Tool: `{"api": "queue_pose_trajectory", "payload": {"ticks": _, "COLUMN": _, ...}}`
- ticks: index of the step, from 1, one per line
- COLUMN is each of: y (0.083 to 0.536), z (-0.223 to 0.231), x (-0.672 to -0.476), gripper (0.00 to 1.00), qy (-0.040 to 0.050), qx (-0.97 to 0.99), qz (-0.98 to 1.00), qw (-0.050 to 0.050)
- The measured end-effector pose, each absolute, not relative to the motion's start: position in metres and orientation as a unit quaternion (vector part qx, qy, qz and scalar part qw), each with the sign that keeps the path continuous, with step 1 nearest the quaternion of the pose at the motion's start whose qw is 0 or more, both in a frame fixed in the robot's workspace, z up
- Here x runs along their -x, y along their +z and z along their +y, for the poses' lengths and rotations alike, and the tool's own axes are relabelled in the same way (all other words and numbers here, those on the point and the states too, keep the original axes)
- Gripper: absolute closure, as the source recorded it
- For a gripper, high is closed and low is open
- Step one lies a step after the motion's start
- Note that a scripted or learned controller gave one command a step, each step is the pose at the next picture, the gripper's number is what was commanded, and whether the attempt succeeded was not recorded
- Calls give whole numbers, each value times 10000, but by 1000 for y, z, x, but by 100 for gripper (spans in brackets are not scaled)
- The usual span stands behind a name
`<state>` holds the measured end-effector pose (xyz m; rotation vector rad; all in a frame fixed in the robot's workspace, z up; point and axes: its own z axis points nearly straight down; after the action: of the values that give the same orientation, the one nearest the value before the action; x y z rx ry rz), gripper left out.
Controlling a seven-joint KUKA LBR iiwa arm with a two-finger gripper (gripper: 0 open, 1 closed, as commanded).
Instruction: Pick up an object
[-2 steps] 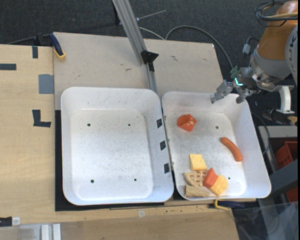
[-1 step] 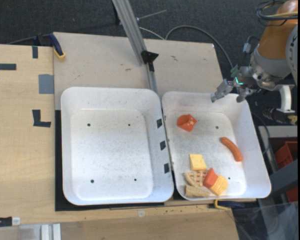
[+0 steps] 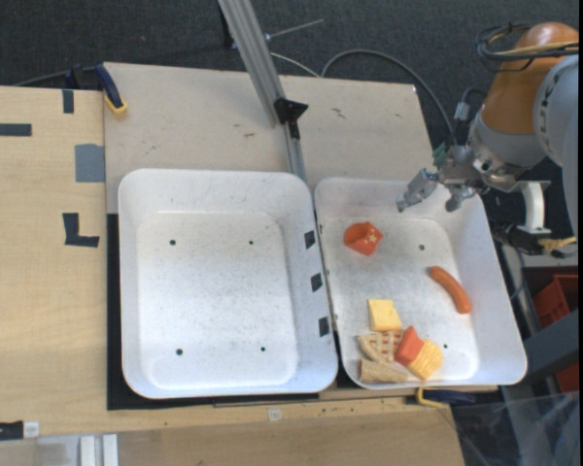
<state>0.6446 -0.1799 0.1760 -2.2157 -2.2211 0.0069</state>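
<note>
Glossy red lumpy object (image 3: 362,238) on speckled right bin (image 3: 496,289); gripper (image 3: 433,194) above, fingers spread, grasping nothing.

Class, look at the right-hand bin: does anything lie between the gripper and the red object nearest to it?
Nothing visible does. The gripper is over the far right corner of the right bin, and only bare white floor separates it from the red object. The sausage and the pile of food pieces lie nearer the camera, off that line.

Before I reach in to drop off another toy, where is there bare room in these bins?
The left bin offers its whole floor. In the right bin, bare floor lies between the red pepper and the sausage. Its near edge is crowded: cheese, waffle, orange pieces.
</note>
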Motion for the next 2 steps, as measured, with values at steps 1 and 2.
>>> {"api": "queue_pose_trajectory", "payload": {"ticks": 1, "y": 113, "z": -182, "x": -648, "gripper": 0, "qy": 26, "qx": 7062, "qz": -7080, "qw": 26}}
{"api": "queue_pose_trajectory", "payload": {"ticks": 2, "y": 87, "z": -181, "x": -647, "gripper": 0, "qy": 17, "qx": 7061, "qz": -7081, "qw": 11}}
